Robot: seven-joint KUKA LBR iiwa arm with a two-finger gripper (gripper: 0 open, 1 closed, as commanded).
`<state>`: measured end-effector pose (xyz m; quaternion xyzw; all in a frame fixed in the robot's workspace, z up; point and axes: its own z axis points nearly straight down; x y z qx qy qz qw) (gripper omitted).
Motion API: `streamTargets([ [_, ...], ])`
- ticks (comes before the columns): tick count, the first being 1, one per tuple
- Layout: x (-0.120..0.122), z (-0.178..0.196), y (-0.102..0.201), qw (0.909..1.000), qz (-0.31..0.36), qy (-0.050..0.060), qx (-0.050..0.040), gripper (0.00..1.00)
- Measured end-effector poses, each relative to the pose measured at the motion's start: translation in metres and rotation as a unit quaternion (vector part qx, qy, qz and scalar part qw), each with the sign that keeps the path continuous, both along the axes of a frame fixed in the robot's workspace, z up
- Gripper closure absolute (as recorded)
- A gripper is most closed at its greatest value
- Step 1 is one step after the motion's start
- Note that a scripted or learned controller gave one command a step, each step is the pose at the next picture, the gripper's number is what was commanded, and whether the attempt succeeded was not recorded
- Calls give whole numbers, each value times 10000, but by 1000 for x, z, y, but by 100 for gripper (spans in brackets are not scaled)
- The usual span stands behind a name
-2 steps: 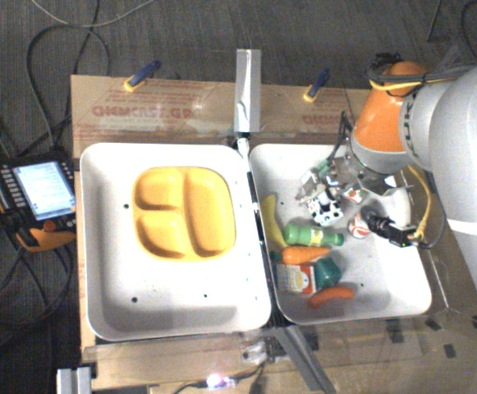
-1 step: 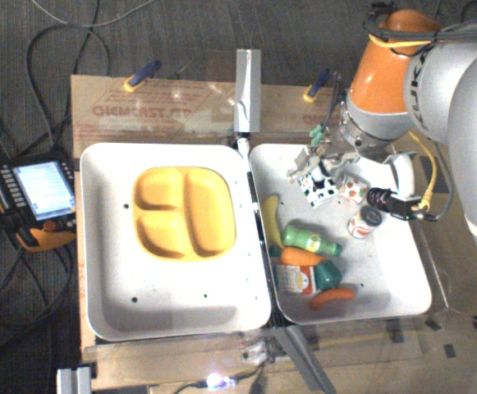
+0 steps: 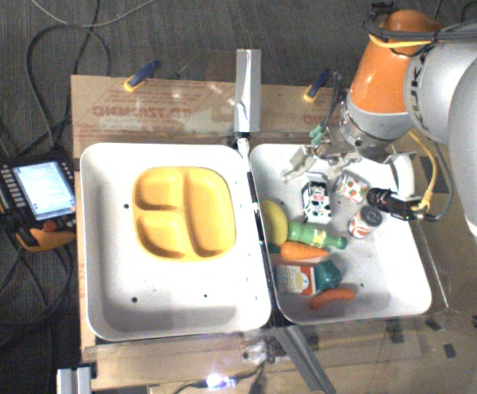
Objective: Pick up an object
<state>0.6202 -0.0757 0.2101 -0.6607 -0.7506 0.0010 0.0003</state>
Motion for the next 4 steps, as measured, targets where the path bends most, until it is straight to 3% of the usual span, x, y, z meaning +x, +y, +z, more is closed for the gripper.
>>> streamTargets([
  [1, -9, -98, -44, 9997, 259, -6, -15, 0],
  [2, -10, -90, -42, 9997, 261, 19, 0, 100],
  [3, 17, -27, -1, 9999, -125, 3, -4, 100],
  [4, 19, -38, -45, 9993, -371, 10, -4, 100],
])
